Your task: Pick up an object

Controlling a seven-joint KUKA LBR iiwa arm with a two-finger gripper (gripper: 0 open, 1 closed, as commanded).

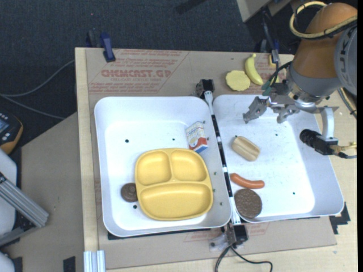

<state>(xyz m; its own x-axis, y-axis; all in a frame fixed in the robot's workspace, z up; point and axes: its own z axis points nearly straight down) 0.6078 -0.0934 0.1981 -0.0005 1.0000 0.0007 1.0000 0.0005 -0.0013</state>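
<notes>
Several small toy foods could serve as the object here. A tan bread roll (245, 148), oblong and matte with faint ridges, lies in the upper left part of the right bin (317, 200). Below it sits a slim orange-red sausage (247, 181), smooth and slightly curved, and just under that a round dark-brown patty (248, 203) with a rough, grainy face, near the bin's lower left corner.

The gripper (270, 111) hangs over the upper part of the right bin, right of centre in the frame, its two grey metal fingers spread apart with nothing between them, above and to the right of the roll.

In the left bin (108, 129) a glossy yellow plastic tray (173, 183) with three rounded compartments fills the lower middle. A small dark-brown disc (129, 192) touches its left edge, and a little white carton (197, 136) with red and blue print lies tilted just above its upper right corner.

On the bare brown board beyond the bins, a yellow banana (253, 69) and a yellow scalloped piece (237, 80) lie side by side
</notes>
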